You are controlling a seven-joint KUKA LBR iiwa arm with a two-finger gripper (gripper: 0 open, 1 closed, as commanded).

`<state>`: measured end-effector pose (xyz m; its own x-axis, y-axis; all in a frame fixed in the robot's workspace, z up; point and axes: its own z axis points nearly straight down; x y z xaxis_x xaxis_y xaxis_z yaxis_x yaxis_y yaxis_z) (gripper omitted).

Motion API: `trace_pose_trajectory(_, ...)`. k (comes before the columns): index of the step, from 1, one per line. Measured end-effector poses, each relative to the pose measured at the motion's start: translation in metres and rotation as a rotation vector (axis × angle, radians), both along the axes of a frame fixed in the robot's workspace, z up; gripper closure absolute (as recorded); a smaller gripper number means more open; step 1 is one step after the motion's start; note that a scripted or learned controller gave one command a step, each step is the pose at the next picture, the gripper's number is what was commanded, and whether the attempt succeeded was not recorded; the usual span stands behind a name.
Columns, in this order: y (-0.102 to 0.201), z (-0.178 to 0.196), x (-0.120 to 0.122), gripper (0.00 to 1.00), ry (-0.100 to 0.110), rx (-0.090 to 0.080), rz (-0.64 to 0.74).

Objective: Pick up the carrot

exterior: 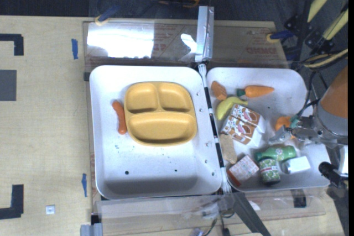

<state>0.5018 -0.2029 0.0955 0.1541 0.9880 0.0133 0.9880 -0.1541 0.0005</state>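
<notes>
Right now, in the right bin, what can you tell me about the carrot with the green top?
The carrot looks like a plastic toy: smooth orange body with a short green stem end. It lies flat near the far wall of the right bin, its green end pointing left toward the banana and its tip pointing right. It seems to touch only the bin floor. The gripper is apart from it, nearer the bin's right side.
</notes>
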Motion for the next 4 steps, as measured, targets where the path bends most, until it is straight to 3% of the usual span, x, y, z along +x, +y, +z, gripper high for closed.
trace_pose_trajectory(1, 0.008, -0.009, 0.061, 0.00, -0.003, -0.015, 0.188)
trace_pose_trajectory(2, 0.007, 0.002, 0.062, 1.00, -0.009, -0.018, 0.186)
trace_pose_trajectory(3, 0.052, 0.116, 0.071, 1.00, 0.002, -0.014, 0.039)
trace_pose_trajectory(4, 0.052, 0.116, 0.071, 0.00, 0.002, -0.014, 0.040)
